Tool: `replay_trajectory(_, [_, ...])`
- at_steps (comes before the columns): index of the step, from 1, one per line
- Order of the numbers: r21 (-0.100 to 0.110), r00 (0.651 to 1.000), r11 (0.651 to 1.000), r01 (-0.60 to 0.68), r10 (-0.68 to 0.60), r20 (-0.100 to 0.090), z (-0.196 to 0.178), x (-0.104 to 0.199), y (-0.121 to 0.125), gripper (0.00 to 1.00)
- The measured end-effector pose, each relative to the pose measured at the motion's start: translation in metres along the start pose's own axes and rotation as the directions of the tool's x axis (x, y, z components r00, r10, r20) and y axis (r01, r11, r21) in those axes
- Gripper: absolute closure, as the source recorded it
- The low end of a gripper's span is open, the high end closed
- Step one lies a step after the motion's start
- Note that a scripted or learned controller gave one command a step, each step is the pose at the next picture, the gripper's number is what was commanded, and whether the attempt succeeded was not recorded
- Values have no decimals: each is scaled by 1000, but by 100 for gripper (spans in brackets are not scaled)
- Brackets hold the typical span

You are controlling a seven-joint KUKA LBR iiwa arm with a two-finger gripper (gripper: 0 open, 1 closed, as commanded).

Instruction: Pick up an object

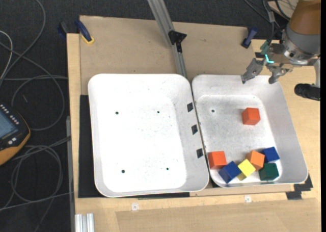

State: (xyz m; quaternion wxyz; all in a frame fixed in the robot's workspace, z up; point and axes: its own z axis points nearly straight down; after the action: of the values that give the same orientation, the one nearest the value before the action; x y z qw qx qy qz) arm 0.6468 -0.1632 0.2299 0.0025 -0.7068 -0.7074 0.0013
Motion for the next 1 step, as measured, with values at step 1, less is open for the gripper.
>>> replay_trajectory(1, [-4,1000,1000,1,-1,2,-3,0,1,0])
